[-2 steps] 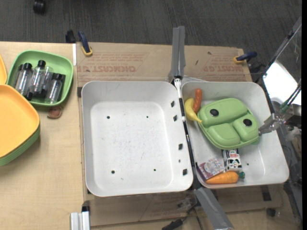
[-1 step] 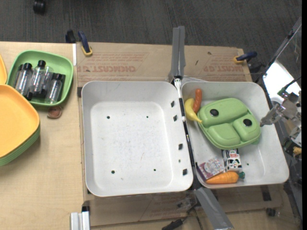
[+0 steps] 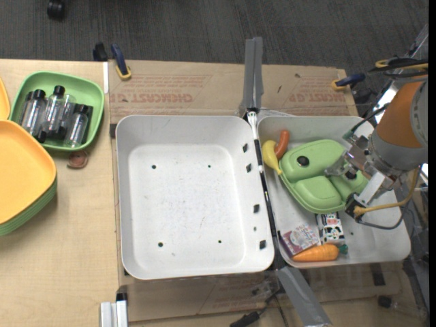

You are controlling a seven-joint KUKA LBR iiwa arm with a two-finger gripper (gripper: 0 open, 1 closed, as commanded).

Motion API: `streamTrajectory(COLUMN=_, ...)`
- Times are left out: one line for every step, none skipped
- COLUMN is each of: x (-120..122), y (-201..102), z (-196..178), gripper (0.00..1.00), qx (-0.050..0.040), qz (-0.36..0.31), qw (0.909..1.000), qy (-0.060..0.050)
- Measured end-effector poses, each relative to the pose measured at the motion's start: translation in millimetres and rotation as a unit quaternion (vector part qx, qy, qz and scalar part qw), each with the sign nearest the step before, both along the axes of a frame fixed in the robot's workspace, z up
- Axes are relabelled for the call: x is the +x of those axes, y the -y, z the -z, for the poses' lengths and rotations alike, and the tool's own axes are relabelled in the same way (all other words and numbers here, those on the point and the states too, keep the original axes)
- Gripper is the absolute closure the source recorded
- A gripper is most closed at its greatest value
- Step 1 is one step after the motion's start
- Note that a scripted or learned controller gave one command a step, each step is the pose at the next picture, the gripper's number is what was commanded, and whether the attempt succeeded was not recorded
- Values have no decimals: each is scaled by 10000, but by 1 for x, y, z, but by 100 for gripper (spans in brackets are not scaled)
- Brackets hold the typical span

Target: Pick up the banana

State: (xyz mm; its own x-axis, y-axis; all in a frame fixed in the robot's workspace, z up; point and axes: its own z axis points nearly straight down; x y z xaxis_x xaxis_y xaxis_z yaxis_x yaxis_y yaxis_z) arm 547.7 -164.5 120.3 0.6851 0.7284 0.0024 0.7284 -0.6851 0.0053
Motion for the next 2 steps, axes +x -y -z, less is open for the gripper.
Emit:
streamTrajectory(x=38, y=16, z=3, gripper=0, qx=59, qz=1470, qw=9883, qy=-393)
streamTrajectory(x=42, y=41, z=-108, gripper=0, qx=4, qz=2430, qw=9700, qy=-65)
